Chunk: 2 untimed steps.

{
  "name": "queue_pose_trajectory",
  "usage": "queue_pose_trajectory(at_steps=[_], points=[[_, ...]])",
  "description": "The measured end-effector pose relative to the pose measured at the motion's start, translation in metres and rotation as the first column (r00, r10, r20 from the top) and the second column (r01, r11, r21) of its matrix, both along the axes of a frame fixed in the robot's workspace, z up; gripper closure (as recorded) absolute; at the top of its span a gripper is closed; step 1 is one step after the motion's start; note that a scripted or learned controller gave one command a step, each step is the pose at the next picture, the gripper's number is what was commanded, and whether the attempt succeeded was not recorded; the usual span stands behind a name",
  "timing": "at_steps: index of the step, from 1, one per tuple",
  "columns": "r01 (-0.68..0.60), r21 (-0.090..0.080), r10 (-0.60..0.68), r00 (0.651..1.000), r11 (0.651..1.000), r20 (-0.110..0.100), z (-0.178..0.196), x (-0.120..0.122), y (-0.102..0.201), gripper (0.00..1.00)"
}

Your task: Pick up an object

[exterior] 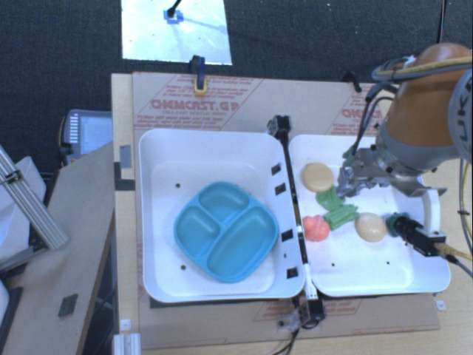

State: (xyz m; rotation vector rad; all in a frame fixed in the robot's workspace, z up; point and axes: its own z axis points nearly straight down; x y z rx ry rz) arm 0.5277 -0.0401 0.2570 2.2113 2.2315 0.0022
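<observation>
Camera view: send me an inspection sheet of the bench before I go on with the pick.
Surface: left bin and right bin side by side on printed cardboard.
Job's things: in the right bin, beige round piece, green piece, pink piece, cream egg-shaped piece.
Clutter: blue divided plate in the left bin.
Grippers: tool low over the right bin, beside the beige round piece; grasp cannot be told.
Cables: dark cables along the arm; wires at the near edge between the bins.
Surroundings: yellow clamp; pale sheet on dark floor.
</observation>
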Motion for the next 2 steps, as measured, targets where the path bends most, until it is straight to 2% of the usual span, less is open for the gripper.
queue_pose_trajectory(at_steps=[1,2], points=[[0.001,-0.001,-0.001,1.0,1.0,0.002,-0.015,0.025,0.042,1.0],[0.001,0.001,-0.001,1.0,1.0,0.002,-0.009,0.045,0.087,1.0]])
